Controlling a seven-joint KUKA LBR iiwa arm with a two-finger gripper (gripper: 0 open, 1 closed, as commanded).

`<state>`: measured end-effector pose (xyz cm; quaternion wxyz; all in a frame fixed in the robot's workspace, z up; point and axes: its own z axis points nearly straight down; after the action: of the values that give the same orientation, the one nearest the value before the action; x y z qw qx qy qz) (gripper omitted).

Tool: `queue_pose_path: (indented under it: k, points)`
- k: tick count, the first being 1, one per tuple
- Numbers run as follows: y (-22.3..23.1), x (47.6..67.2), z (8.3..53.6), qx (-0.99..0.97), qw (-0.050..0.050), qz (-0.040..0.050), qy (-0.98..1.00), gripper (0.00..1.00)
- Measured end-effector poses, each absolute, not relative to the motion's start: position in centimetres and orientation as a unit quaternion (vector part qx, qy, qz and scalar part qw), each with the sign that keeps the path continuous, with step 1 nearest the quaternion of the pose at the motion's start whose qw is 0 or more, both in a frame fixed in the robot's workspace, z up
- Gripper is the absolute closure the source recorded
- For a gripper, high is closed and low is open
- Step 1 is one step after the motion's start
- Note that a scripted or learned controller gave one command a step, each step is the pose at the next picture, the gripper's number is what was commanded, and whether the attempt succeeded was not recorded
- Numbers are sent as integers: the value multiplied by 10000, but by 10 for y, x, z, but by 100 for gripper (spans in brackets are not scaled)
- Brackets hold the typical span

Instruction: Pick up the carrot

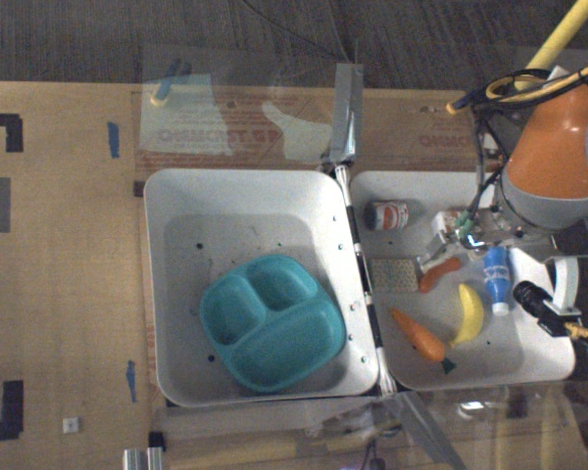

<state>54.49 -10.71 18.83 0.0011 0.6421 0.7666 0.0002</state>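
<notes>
1. Overhead, two shallow white bins sit side by side on a brown bench: the left bin [176,204] and the right bin [539,360], with a metal divider between them.
2. Reaching in from the right, the grey arm with its orange band [559,145] hangs over the upper part of the right bin.
3. Its gripper [449,248] sits low near the middle of that bin, just beside a small reddish-orange sausage-shaped piece [439,275]; whether the tool is grasping, clenched or released cannot be told from this angle.
4. Below and to the left of the gripper, the carrot [418,334] lies slantwise on the floor of the right bin, near its lower left corner, dark green tip pointing down and right, apart from the gripper.
5. Just right of the carrot lies a yellow banana [467,313], and beyond it a blue-and-white bottle [497,280].
6. A small can with a red label [387,214] lies on its side near the bin's upper left corner, and a speckled flat square [395,275] rests beneath it.
7. A teal divided tray [271,321] sits tilted in the left bin.
</notes>
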Motion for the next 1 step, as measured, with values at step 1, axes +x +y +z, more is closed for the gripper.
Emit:
queue_pose_path:
  k: [1]
  points:
    - [-97, 486, 103, 4606, -2, 4, 8876, 0]
